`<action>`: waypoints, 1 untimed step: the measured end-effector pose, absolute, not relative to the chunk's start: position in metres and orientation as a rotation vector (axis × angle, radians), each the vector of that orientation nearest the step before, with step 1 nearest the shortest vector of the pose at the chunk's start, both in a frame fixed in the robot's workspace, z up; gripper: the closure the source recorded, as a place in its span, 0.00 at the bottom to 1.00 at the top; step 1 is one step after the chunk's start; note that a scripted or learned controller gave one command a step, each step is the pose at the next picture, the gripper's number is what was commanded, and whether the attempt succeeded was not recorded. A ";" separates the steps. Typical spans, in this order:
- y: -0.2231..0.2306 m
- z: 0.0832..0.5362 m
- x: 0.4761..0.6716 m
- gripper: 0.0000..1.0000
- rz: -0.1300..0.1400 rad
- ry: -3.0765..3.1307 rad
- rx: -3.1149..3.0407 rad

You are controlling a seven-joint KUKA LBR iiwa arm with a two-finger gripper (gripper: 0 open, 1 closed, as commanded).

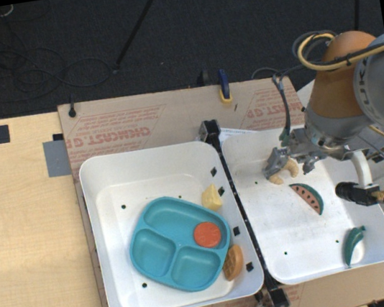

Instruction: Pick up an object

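My gripper (290, 162) is low in the right bin (296, 255), near its upper left part. A small pale tan food piece (285, 172) lies right under it, partly covered by it. A watermelon slice (307, 197), red with a green rind, lies just below and right of the gripper, apart from it. A teal leaf-shaped piece (353, 244) rests near the right bin's lower right corner.
The left bin (105, 200) holds a blue divided tray (158, 253) with an orange round piece (207, 235) in it. A yellow piece (212, 197) and a brown bun-like piece (232, 262) lie by the tray's right side. A black divider (230, 201) separates the bins.
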State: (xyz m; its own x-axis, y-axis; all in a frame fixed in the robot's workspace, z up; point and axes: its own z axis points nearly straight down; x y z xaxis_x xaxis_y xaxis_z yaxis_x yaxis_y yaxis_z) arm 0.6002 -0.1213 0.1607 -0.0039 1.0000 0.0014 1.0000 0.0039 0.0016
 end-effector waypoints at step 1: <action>0.002 0.207 0.592 0.00 0.003 2.233 2.213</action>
State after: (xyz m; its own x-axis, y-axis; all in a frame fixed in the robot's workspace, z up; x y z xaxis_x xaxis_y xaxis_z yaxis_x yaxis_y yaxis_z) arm 0.5916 0.0024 0.2065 -0.0090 1.0000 0.0027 1.0000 0.0090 -0.0001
